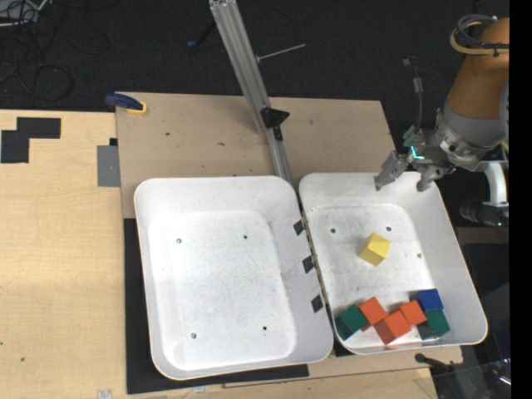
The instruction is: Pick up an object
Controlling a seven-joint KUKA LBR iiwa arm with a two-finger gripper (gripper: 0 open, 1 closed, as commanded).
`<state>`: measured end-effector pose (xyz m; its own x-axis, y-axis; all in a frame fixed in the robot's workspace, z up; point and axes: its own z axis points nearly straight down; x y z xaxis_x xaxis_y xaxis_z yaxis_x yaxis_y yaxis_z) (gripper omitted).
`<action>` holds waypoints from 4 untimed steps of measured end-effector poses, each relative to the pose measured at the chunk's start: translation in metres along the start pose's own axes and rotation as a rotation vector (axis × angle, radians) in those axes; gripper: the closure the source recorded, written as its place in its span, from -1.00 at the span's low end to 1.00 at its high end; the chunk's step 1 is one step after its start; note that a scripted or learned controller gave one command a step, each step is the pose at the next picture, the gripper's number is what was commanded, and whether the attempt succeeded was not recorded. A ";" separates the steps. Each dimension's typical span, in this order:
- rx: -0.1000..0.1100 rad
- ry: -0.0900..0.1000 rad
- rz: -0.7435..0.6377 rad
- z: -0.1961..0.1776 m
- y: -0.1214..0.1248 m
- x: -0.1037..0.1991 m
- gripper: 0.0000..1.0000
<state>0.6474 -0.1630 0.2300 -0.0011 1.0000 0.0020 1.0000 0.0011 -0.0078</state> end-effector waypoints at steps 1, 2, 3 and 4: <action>-0.004 -0.002 -0.003 -0.003 0.001 0.000 -1.00; 0.001 -0.001 0.000 0.062 0.000 0.000 -1.00; 0.001 0.000 -0.001 0.116 0.006 0.007 -1.00; -0.003 -0.002 -0.002 0.141 0.006 0.008 -1.00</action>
<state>0.6523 -0.1546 0.0891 -0.0027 1.0000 0.0004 1.0000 0.0027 -0.0049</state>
